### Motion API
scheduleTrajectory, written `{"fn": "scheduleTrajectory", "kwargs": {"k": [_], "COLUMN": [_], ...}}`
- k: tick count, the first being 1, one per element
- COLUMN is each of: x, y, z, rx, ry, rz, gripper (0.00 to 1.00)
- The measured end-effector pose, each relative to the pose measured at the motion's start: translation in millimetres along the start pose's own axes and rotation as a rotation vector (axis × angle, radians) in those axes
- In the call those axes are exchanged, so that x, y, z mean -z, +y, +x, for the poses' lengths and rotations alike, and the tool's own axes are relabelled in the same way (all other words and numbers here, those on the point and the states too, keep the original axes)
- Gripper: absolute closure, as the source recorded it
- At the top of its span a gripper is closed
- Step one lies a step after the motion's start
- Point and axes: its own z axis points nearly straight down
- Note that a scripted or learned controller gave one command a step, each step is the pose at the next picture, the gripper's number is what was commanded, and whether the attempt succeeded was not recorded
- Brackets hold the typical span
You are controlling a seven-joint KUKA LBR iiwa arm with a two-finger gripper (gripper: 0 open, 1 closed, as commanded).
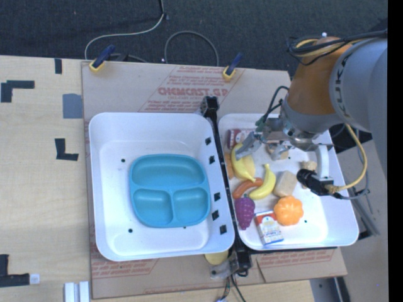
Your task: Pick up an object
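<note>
Arm over the right bin's far edge

The gripper [257,139] hangs above the yellow toy [244,167] near the right bin [340,231]'s far-left corner; whether it is apart or together I cannot tell.

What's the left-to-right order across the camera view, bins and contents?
Left bin → blue divided tray → purple grapes → banana → orange fruit → right bin's far rim.
</note>
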Motion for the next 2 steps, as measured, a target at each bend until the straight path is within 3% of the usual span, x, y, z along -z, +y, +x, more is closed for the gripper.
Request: {"fn": "scheduleTrajectory", "kwargs": {"k": [1,2], "x": [-89.7,-76.6], "y": [30.9,29.6], "z": [-23.0,-20.2], "rx": [-0.004,-0.002], "ry": [-0.006,-0.001], "rz": [-0.005,-0.002], "gripper": [0.00,1.00]}}
